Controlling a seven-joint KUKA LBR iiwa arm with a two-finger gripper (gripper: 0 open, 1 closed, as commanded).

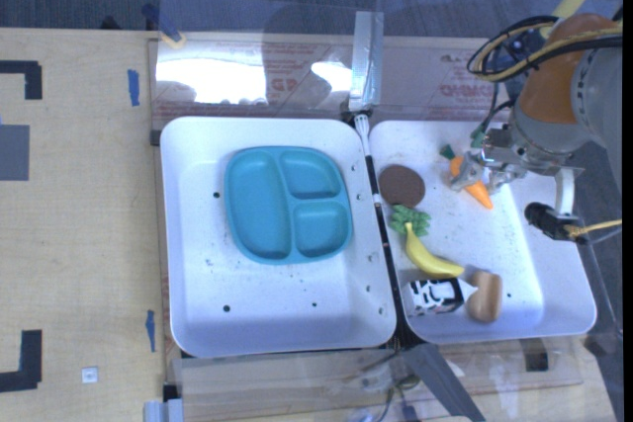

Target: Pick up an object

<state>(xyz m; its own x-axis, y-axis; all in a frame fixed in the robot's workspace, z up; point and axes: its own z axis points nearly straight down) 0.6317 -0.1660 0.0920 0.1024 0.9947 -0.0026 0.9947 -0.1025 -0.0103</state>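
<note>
- The carrot (476,190), orange with a green top, lies in the upper part of the right bin (554,296), and my fingers (482,166) sit right over it.
- My fingers are down at the carrot, touching or nearly so; I cannot tell how far apart they stand, nor whether the carrot is actually between them.
- My arm (564,104) comes in over the right bin's far right corner, orange band up top, cables looped above it.
- Left of the carrot, near the wall between the bins, lies a brown round disc (402,184).
- Below the disc is a small green leafy piece (412,221), touching the top end of a yellow banana (428,256).
- Along the near edge of my bin lie a black-and-white item (435,295) and, just beside it, a tan bread-like piece (485,295).
- The left bin (198,311) holds a blue divided plate (288,204) with three compartments, lying flat near its middle.
- Both bins rest side by side on the bench (69,242).
</note>
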